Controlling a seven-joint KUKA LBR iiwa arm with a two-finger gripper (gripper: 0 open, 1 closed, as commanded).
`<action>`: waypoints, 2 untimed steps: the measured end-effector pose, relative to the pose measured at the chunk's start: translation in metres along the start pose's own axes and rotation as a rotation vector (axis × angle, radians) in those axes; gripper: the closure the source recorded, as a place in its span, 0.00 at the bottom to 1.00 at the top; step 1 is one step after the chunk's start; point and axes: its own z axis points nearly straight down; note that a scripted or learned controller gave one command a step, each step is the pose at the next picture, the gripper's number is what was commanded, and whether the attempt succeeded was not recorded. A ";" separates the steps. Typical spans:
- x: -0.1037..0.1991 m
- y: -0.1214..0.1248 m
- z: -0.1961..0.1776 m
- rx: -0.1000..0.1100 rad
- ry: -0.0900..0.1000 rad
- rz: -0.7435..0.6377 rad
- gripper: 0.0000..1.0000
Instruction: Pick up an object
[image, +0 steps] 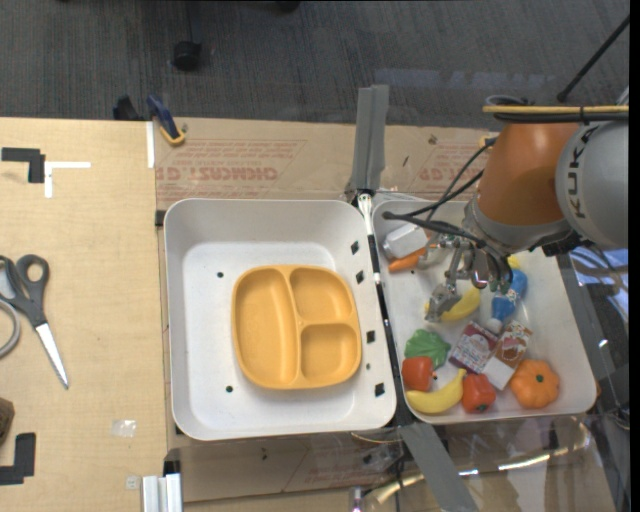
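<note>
Arm (600, 180): you can read "KUK" on its grey casing, far right.
Cardboard (235, 160): red print beyond the left bin, mirrored; you cannot read it.

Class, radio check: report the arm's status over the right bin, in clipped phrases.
Tool low in right bin, at a yellow toy. Hold unconfirmed. Toy foods crowd close: banana, pumpkin, carrot.

We see the arm (590, 190) coming in from the right, grey w/ its orange band (525, 175) above the wrist, bent downward over the right-hand side of the bench. Cables run along the wrist. The gripper (447, 305) hangs low, pointing down and a bit leftward in the view.
</note>
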 end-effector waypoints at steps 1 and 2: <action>0.057 -0.068 0.000 0.001 0.003 0.139 0.00; -0.012 -0.068 -0.001 0.000 -0.002 0.162 0.00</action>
